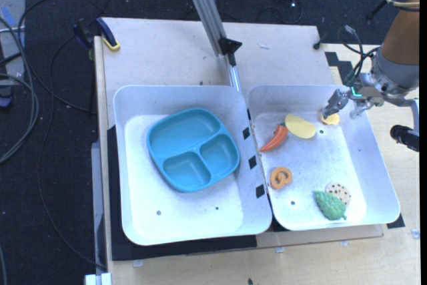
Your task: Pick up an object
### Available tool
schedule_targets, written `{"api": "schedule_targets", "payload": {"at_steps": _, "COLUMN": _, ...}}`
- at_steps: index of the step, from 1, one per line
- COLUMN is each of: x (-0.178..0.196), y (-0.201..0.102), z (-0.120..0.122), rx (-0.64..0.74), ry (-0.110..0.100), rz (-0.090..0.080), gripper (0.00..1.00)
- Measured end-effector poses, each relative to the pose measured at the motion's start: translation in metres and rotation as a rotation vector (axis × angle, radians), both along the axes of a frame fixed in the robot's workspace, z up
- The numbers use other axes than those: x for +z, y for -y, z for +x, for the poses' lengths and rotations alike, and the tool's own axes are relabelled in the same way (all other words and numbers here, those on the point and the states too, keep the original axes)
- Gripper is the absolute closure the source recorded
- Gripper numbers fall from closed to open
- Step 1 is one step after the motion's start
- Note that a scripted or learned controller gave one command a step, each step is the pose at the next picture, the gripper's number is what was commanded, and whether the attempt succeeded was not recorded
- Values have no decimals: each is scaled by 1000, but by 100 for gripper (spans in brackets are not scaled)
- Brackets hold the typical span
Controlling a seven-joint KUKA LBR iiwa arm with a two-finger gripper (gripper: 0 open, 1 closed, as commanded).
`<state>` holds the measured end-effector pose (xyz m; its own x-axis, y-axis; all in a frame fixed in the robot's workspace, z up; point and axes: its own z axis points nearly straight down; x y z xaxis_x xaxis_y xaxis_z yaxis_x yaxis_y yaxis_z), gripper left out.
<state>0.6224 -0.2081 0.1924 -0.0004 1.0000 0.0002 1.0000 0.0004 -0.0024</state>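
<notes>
claw (339, 107): at upper right of the right bin (373, 163), touching a small yellow piece (331, 119) at its tip; whether released or clenched cannot be told. yellow lemon-shaped toy (300, 127): just left of the claw, smooth plastic, long axis roughly left-right. orange-red pepper (275, 138): beside it, tapered. ring pretzel (281, 177), cookie (339, 192), leafy green piece (330, 205): lower down. blue divided plate (192, 149): left bin.

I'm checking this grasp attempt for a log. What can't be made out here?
- Gripper: too small and blurred in the camera view to judge its grip.
- Small yellow-orange object: partly covered by the gripper; identity unclear.
- Arm: cut off by the right edge.
</notes>
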Motion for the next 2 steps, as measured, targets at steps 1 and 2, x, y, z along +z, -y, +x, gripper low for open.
{"api": "schedule_targets", "payload": {"at_steps": 1, "x": 2, "y": 0, "z": 1, "rx": 1, "ry": 3, "rz": -1, "gripper": 0}}
{"api": "schedule_targets", "payload": {"at_steps": 2, "x": -43, "y": -6, "z": 0, "rx": 3, "ry": -1, "rz": 0, "gripper": 0}}
